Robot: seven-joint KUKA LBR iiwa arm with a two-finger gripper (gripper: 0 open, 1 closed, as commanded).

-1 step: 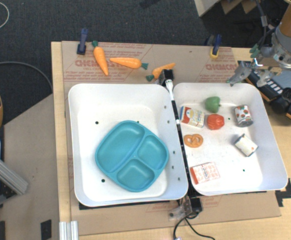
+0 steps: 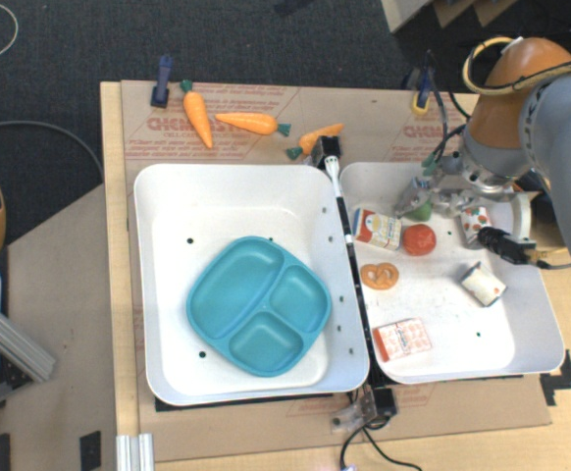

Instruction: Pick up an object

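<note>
Nearest, red packet [image 2: 402,339] lies well apart from pincer [image 2: 433,196] above tomato [image 2: 420,239].

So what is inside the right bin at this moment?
The right bin holds a small carton, a red tomato, a pretzel, a red-and-white packet and a white cylinder. The gripper covers the bin's far end.

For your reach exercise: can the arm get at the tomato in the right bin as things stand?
Probably yes. The gripper hangs just above the tomato, whose top is uncovered; the carton beside it may crowd one side.
</note>
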